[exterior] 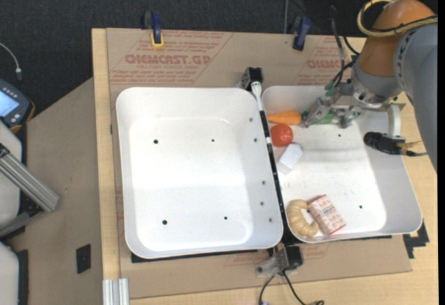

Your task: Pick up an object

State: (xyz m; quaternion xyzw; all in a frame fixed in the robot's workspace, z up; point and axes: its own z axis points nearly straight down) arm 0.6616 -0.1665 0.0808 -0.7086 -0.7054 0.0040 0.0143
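Note:
My gripper (318,114) hangs low over the far end of the right bin (411,194), just right of an orange carrot (284,117) that lies against the bin's left wall. A red ball (281,134) sits right below the carrot. A white block (290,156) lies a little nearer, also by the left wall. At the bin's near edge a tan bread roll (300,219) touches a small pink-and-red box (326,215). I see nothing held in the gripper.
The left bin (139,158) stands beside the right one, their walls meeting along a dark strip (267,151). The arm's grey body and orange band (396,33) fill the upper right. Blue clamps (154,24) hold the board's far edge.

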